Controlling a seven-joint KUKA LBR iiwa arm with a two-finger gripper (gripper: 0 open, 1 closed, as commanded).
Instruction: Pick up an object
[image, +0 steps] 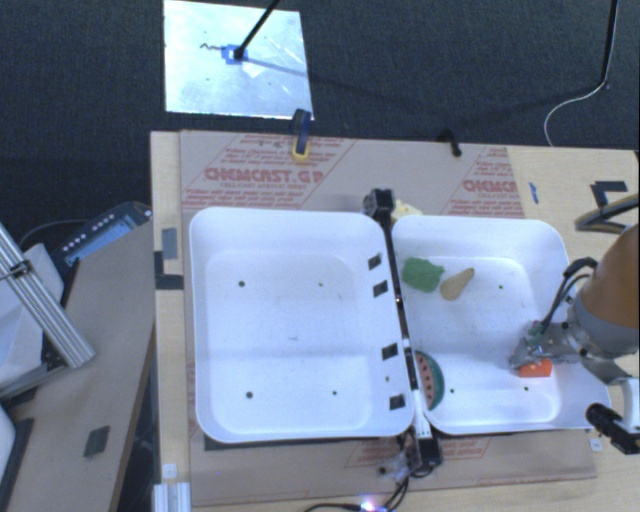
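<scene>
- Your arm reaches in low from the right; the pincer sits over the right bin
- Orange block lies directly beneath, long axis roughly left-right
- You cannot tell its grip state

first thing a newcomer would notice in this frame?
Probably the pincer, low in the right bin near its right wall, right over a small orange object. Next, the green piece and tan piece near that bin's upper left, and a watermelon-slice toy by the divider.

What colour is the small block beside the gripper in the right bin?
Orange, seen in the camera view: the block lies by the gripper.
</scene>
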